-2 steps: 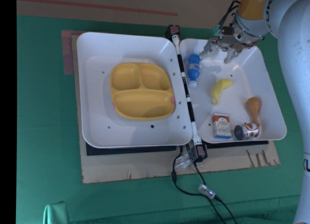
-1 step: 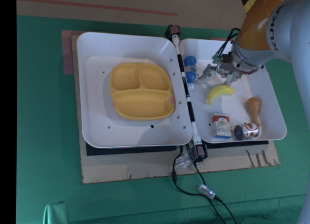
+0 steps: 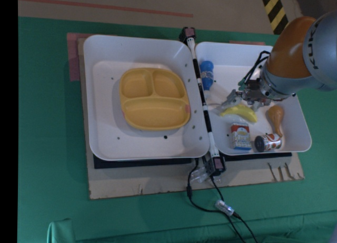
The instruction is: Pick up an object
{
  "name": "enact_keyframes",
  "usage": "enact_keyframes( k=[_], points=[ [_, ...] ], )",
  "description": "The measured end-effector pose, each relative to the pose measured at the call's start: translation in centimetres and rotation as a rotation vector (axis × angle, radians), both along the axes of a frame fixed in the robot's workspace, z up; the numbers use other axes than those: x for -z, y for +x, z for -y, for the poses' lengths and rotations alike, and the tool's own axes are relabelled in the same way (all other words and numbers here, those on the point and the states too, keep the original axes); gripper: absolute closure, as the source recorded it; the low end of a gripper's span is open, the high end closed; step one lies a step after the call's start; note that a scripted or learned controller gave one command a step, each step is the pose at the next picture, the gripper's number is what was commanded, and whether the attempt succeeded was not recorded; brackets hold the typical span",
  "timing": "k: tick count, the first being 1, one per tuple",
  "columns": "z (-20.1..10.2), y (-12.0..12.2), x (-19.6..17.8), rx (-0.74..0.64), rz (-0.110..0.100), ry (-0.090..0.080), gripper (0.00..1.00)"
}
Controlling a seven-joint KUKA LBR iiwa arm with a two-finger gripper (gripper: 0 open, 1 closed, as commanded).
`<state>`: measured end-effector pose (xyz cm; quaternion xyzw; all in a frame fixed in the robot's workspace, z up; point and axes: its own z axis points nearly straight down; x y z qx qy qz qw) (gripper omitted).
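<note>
My gripper (image 3: 233, 101) hangs low in the right bin (image 3: 295, 115), just above the left end of a yellow banana (image 3: 241, 112). Nothing shows held between its parts. To the right of the banana lies a tan chicken drumstick (image 3: 275, 117). Below the banana stands a small red and white box (image 3: 240, 135), and beside it a red and white can (image 3: 267, 142) lies on its side. A blue bottle (image 3: 207, 73) rests against the divider at the bin's upper left.
The left bin (image 3: 100, 131) holds a yellow divided plate (image 3: 154, 99). A black and white rail (image 3: 202, 93) runs between the bins. Cables (image 3: 221, 205) trail off the front of the cardboard base onto the green bench.
</note>
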<state>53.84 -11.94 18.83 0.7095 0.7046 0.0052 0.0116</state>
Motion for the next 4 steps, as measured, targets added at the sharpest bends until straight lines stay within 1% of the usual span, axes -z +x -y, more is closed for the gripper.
enact_keyframes(
  k=[1, 2, 3, 4],
  points=[
    [0.3, 0.3, -1.5, 0.008, 0.015, -0.005, 1.0],
    [-2.0, 6.3, -14.6, -0.001, -0.01, 0.004, 1.0],
    [1.9, 10.9, -14.8, 0.002, -0.009, 0.0, 1.0],
    [-0.4, 13.0, -19.2, -0.001, -0.009, 0.002, 1.0]
  ],
)
